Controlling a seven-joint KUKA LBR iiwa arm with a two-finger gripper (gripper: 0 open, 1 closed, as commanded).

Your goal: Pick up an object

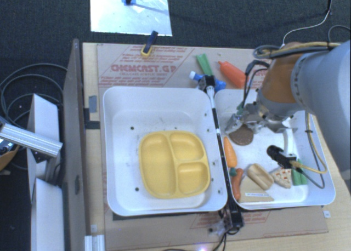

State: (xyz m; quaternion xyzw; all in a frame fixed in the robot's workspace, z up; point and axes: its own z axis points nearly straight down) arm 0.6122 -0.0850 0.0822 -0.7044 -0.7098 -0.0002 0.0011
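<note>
Position: my gripper is low in the right bin, directly over the upper edge of a flat brown disc. I judge this disc to be the pick target, since it is the object nearest my tool. It lies on the bin floor near the inner wall, where the two bins meet. I cannot tell from this view whether my gripper is open or closed, and nothing shows as held.

Nearby objects: an orange toy carrot lies just below the disc, a second carrot further down, and a toy bread roll and toy pizza slice toward the bin's lower edge. The left bin holds only a yellow divided plate.

Likely faults from here:

- Missed grasp — the disc is thin and lies flat, so a closing tool may ride over its top face and come up bare.
- Off-centre contact — I appear to sit above the disc's rim, not its middle, so closing may tip or flick it sideways.
- Wall interference — the inner wall is near, leaving little room on that side.
- Collateral contact — the nearest carrot could be nudged or caught together with the disc.
</note>
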